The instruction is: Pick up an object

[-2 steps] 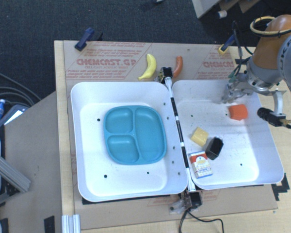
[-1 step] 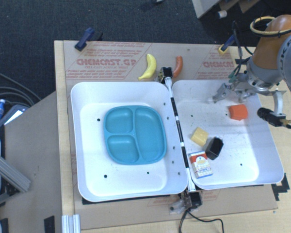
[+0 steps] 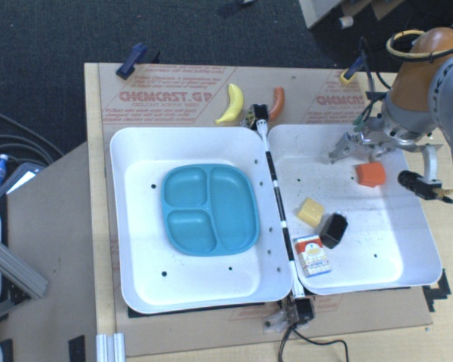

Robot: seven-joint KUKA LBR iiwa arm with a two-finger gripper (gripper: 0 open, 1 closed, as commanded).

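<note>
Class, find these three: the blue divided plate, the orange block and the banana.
blue divided plate (image 3: 209,208): camera view, central ridge.
orange block (image 3: 371,174): camera view, top face.
banana (image 3: 232,105): camera view, middle of the curve.

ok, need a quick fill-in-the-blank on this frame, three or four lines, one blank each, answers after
The blue divided plate lies in the ____ bin.
The orange block sits in the ____ bin.
The banana lies outside both bins, on the ____.
The divided plate has ____ compartments.

Answers: left; right; board; three
</note>
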